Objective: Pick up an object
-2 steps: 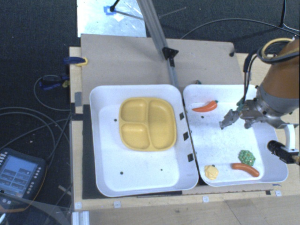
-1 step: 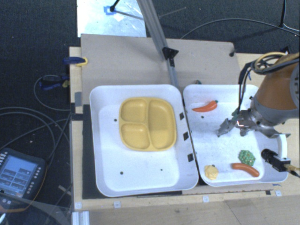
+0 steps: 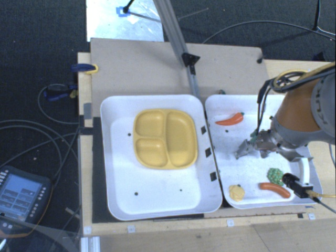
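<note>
Toys lay scattered in the right bin point(image 3: 220, 140) around the gripper point(image 3: 245, 150), which hung low over the bin's middle floor; whether it was spread or pressed together could not be told. An orange chili pepper point(image 3: 230, 119) lay near the far rim, apart from the gripper. Nearer the camera sat a green broccoli piece point(image 3: 275, 174), a red sausage point(image 3: 274, 189) and a yellow lump point(image 3: 237, 192). The left bin point(image 3: 121, 193) held a yellow divided plate point(image 3: 165, 138).

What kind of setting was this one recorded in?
Most likely a robotics lab bench: two white bins holding toy food such as a carrot, cables trailing over dark carpet, and a teach pendant on the floor.
</note>
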You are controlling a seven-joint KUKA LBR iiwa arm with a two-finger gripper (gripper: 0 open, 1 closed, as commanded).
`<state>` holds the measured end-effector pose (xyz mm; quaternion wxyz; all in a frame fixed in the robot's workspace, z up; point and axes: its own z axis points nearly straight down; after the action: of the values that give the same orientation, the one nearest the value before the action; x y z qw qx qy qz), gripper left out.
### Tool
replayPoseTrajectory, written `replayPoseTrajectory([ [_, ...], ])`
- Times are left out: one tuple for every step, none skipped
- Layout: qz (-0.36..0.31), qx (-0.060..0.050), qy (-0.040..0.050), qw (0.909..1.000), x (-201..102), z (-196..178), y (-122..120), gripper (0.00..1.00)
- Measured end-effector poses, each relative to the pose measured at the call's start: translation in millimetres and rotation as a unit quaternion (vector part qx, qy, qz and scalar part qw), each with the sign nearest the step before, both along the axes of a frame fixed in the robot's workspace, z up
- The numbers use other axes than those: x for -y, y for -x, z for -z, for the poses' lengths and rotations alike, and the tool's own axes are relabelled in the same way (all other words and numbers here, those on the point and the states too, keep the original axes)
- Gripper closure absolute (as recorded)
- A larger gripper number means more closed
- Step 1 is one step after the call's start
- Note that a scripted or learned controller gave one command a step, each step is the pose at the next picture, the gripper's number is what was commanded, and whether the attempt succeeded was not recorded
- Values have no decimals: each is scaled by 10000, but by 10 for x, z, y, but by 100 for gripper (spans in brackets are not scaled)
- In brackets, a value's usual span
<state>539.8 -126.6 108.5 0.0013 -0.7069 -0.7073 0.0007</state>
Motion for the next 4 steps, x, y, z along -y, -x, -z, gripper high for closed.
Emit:
replayPoseTrajectory([
  [1,29,3,10000,3,-131,-16,100],
  [-26,54,10,10000,-47,-760,-29,100],
  [-27,62,13,10000,-38,-1398,-96,100],
  [-27,43,8,10000,-38,-1717,-111,100],
])
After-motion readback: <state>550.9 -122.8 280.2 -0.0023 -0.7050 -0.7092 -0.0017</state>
